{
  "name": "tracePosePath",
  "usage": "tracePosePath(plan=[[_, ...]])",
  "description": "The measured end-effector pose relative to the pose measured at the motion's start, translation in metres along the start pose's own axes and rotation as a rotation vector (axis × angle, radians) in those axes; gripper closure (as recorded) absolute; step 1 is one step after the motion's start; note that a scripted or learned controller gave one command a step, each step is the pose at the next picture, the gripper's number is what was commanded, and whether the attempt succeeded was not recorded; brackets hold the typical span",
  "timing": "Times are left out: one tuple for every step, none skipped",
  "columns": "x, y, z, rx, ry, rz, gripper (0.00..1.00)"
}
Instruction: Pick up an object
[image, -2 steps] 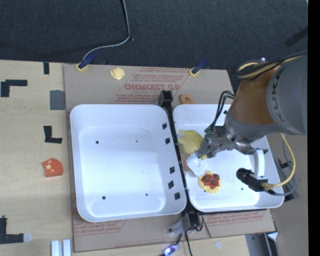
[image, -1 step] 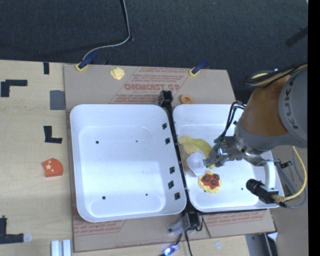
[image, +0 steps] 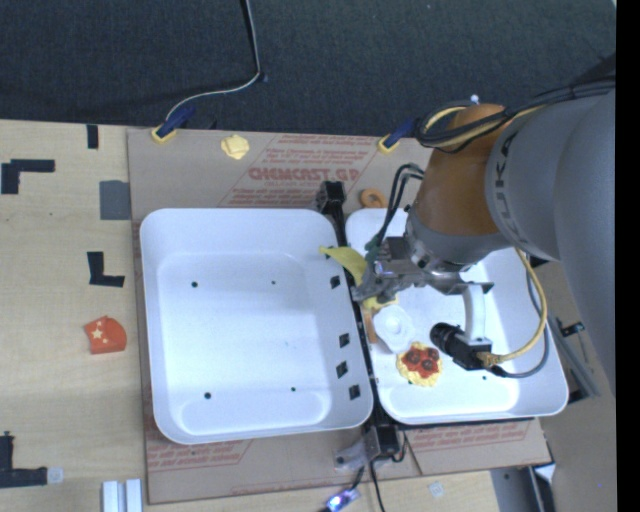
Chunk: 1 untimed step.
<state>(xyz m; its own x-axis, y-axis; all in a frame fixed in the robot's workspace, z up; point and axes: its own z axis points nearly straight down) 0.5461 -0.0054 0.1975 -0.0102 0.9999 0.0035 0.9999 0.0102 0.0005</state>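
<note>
The hand (image: 378, 290) hangs low in the right bin (image: 520, 400), near a yellow banana-like toy (image: 345, 262) on its left wall. I cannot tell its state. It should descend straight, then lift slowly.

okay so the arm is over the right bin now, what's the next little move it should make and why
Probably a short, straight descent. The gripper hangs over the left side of the right bin, where a yellow banana-like piece, a white object and a pizza-like toy lie close together. Nothing is visibly between its fingers.
</note>
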Motion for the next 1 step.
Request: tracePosePath(plan=[[0.0686,0.0653,-0.1106,-0.014,-0.001,0.000,1.00]])
